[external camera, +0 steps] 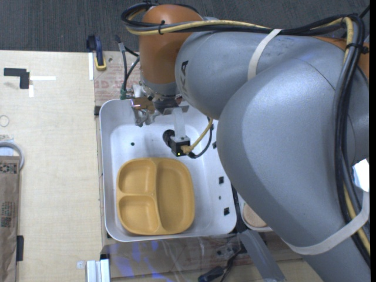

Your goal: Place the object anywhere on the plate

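Note:
A yellow plate (pixel 155 195) with three compartments lies in the near half of the left white bin (pixel 111 157). My gripper (pixel 143 115) hangs over the bin's far left corner, beyond the plate and apart from it. A small brownish piece (pixel 140 103) sits at the gripper's tip; I cannot tell whether it is a held object or part of the tool. A black fitting with a green light (pixel 176 145) hangs below the wrist, just above the plate's far rim. The orange wrist band (pixel 161 46) and the grey arm cover the right side.
Pale wooden bench top (pixel 53 157) spreads to the left of the bin. On it are a black bracket (pixel 16 75) and a brown bag (pixel 9 210) at the left edge. A beige rounded thing (pixel 254 217) peeks out under the arm at the right.

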`<action>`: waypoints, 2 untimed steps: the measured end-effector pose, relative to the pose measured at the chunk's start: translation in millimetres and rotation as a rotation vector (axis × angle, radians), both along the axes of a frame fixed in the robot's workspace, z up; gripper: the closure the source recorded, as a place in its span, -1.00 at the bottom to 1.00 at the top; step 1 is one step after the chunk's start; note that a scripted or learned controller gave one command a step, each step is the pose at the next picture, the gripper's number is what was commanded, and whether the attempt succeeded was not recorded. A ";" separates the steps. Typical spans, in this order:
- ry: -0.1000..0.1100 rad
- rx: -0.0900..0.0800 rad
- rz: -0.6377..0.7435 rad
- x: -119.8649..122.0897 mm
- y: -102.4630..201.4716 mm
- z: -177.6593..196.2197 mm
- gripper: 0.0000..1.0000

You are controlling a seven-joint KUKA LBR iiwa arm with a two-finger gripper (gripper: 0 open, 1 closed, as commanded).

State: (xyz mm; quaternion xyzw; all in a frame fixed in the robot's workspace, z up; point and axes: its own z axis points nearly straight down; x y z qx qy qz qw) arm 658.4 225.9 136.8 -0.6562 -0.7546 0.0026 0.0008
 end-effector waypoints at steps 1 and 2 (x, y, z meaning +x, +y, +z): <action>-0.003 0.000 -0.004 0.0 -4.5 148.3 1.00; 0.000 0.001 0.125 0.3 -6.5 -12.8 1.00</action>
